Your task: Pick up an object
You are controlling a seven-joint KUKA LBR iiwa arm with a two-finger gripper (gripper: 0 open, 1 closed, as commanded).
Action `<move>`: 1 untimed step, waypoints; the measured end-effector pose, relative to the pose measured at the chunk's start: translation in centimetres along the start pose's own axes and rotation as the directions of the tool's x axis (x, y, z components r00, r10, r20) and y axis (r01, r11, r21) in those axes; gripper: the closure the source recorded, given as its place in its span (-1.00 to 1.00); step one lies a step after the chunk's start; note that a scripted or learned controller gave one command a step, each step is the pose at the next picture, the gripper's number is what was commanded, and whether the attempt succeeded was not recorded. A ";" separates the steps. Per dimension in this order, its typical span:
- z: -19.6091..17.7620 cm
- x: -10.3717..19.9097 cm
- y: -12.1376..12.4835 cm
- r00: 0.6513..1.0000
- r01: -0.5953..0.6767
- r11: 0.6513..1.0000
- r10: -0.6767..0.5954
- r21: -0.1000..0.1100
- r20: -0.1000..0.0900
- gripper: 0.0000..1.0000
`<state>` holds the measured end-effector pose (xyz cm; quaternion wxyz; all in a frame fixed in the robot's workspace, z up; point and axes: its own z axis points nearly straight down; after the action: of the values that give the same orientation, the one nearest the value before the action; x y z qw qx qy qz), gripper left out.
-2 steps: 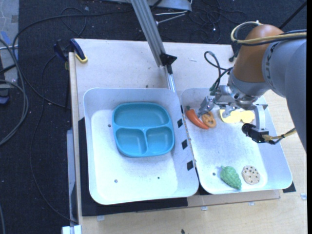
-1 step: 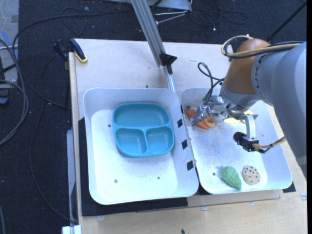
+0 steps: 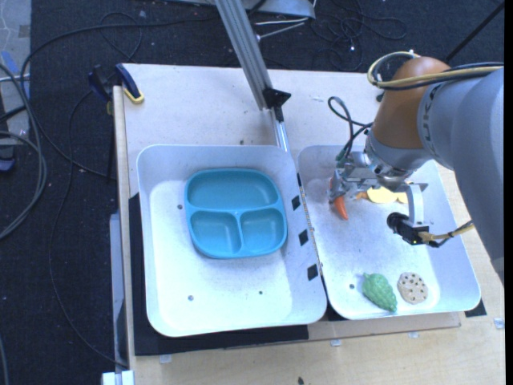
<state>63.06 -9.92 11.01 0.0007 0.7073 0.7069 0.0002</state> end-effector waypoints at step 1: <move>-6.3 -0.1 0.3 1.000 0.002 1.000 -0.002 -0.003 0.000 1.00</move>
<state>63.31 -10.07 17.31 0.0018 0.7066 0.7076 0.0013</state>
